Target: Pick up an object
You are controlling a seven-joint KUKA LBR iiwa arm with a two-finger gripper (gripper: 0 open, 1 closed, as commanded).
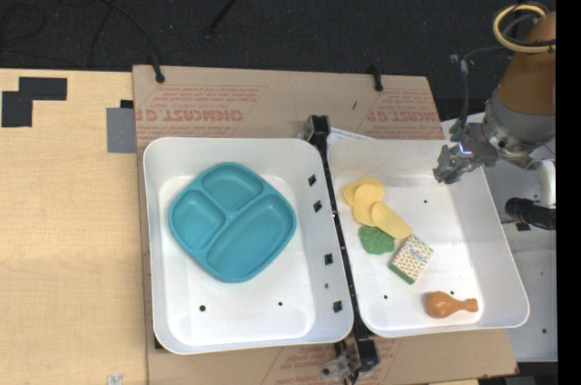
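Camera view: claw (448, 167) above right bin (472, 211)

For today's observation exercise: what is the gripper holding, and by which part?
Nothing: the gripper sits over the right bin's upper right edge, apart from the toys.

2 bins (172, 320), 1 tray (233, 221), approx. 4 small toys (385, 216).
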